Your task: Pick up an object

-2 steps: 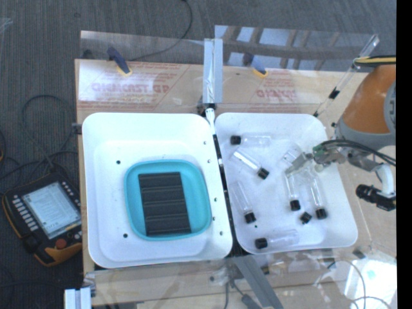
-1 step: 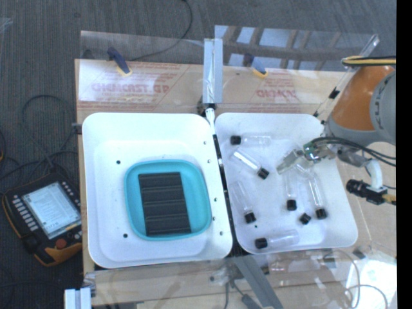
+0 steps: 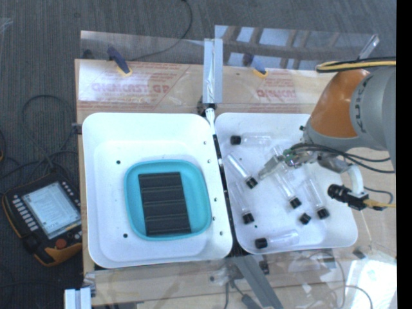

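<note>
1. Dark grey carpet (image 3: pixel 51 18) surrounds a wooden bench (image 3: pixel 161 85); a teach pendant (image 3: pixel 44 219) with a lit screen lies on the floor at left, cables trailing near it.
2. Two shallow white bins side by side on the bench: left bin (image 3: pixel 106 134), right bin (image 3: pixel 254 124), rims touching along the middle.
3. Task things: clear plastic vials with black caps, slim tubes, see-through so the bodies are hard to trace against the white; the caps stand out as small dark squares.
4. All vials lie flat in the right bin, scattered. One vial (image 3: pixel 251 138) near the top edge, cap at its left end. One vial (image 3: pixel 239 171) slants by the left wall, cap at lower right. One vial (image 3: pixel 277 240) lies along the bottom rim, cap at left.
5. More caps at lower left (image 3: pixel 247 218), centre (image 3: pixel 295 203), lower centre (image 3: pixel 305 219) and right (image 3: pixel 322 213); the tubes belonging to them are faint.
6. Left bin holds a teal tray (image 3: pixel 136 182) with a dark ribbed insert (image 3: pixel 165 203) lying in it.
7. Arm (image 3: pixel 360 108), grey with orange band, reaches over the right bin; gripper (image 3: pixel 275 165) is low above the middle vials, fingers a little apart, one metal finger (image 3: pixel 269 168) pointing left-down. Can't tell whether anything sits between them.
</note>
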You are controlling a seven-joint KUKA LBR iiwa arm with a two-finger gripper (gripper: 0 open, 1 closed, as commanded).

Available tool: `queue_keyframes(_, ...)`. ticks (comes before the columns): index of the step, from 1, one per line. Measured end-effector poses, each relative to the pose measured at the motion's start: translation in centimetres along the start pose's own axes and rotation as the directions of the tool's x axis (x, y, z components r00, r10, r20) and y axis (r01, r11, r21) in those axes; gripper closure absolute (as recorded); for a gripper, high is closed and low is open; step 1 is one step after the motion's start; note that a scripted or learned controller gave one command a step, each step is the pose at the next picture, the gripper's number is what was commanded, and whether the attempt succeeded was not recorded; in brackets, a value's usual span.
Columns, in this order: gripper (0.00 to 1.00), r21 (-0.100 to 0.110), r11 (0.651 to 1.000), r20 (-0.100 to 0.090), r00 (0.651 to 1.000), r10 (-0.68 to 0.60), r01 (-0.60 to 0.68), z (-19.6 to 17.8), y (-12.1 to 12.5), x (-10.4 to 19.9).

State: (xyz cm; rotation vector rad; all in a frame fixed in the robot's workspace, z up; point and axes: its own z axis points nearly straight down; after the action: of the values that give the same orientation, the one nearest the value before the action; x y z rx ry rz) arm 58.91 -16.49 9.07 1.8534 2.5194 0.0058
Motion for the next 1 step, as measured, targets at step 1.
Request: queue_keyframes(1,0.00,-0.003,1.000,-0.001,1.000,-0.001,0.001,-0.26,-8.34,-2.69)
